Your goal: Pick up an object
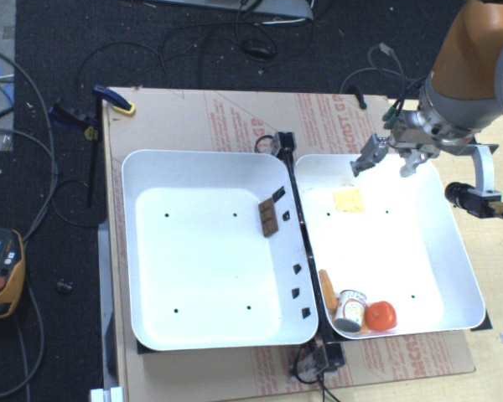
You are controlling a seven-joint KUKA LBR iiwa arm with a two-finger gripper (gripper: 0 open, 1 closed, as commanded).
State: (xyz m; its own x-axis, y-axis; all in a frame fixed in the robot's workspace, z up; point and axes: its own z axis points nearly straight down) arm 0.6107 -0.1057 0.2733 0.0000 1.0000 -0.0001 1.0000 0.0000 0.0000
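We start with the surface (193,107), a cardboard-covered bench carrying two shallow white bins side by side, and the grey arm (474,48) with its orange band reaching in from the right. Its tool (388,159) hangs over the far edge of the right bin (453,224) with the fingers spread wide and nothing between them. To do this step well, we judge it best to pick one isolated target, centre the spread fingers over it and descend straight; the yellow square (348,200) lies flat just near the tool, alone but thin, so a grip may slip. In the right bin's near corner a carrot (327,288), a small can (350,307) and a red ball (381,315) crowd together, touching. The left bin (151,174) holds a brown block (269,217) beside its right wall
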